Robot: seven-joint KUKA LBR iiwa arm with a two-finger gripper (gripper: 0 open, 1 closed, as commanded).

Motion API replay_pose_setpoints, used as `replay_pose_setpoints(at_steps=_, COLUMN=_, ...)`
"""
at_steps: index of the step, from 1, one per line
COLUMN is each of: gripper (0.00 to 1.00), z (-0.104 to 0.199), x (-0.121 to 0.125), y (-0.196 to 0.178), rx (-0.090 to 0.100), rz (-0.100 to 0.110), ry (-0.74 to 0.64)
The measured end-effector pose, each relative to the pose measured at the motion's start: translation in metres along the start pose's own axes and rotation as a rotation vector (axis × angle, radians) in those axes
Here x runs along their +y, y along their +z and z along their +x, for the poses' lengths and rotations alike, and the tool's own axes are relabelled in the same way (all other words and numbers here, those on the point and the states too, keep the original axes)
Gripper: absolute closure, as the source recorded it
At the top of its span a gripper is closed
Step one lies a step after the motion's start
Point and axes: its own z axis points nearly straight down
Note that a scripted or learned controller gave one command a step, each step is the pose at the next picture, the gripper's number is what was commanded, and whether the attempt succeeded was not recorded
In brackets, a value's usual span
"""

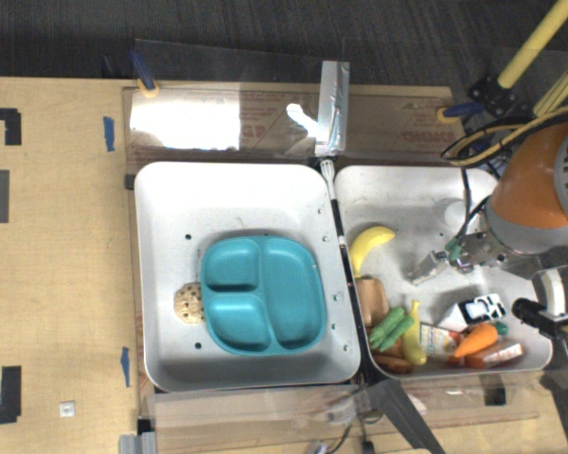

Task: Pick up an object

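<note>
While the arm (535, 192) reached in from the right over the right bin (412, 192), I logged the layout below it. The gripper (434, 266) hung low over the middle of that bin, above bare white floor; from my feed I could not tell how its tool was set, and I saw no object in it.

The pickable items lay mostly along the near edge of the right bin: a yellow banana (369, 246) close to the divider between the bins, just left of the gripper and apart from it; a brown block (373, 299) below the banana; a green pepper-like piece (389, 329) beside a small yellow piece (414, 340); an orange carrot (477, 339) toward the right; a small black-and-white item (480, 307) just above the carrot.

The left bin (170, 206) held a teal divided plate (262, 293), three compartments, lying flat near its centre. A round speckled cookie (188, 302) sat touching the plate's left edge
</note>
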Motion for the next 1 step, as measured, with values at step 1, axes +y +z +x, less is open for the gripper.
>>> replay_pose_setpoints(at_steps=1, gripper=0.0, z=0.0602, x=0.022, y=-0.0228, rx=0.002, rz=0.001, ry=-0.04)
